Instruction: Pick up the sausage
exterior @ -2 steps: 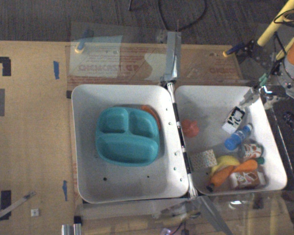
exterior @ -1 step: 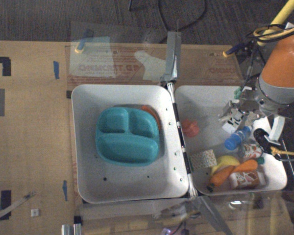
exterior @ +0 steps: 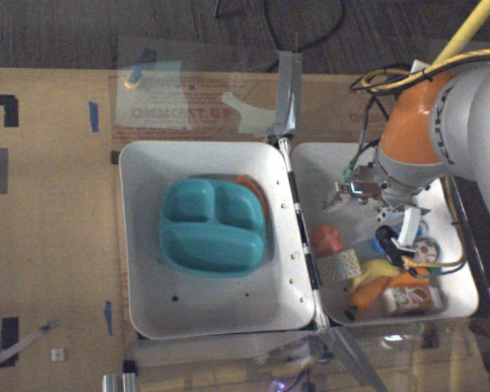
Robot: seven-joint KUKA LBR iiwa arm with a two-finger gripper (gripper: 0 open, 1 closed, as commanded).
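A reddish, rounded piece point(exterior: 327, 238) that looks like the sausage lies near the left wall of the right bin point(exterior: 310, 166). My gripper point(exterior: 347, 196) hangs over the upper middle of that bin. It is a short way above and to the right of the reddish piece and apart from it. I see nothing held in the gripper. The grey arm with its orange band point(exterior: 416, 125) comes in from the right and hides part of the bin's far side.
Below the reddish piece lie a tan waffle-like square point(exterior: 340, 265), a yellow banana point(exterior: 374, 269), an orange carrot-like piece point(exterior: 377, 291) and a small box point(exterior: 412, 300). The left bin point(exterior: 147, 300) holds a teal divided tray point(exterior: 214, 225) with an orange thing point(exterior: 251, 186) at its top right edge.
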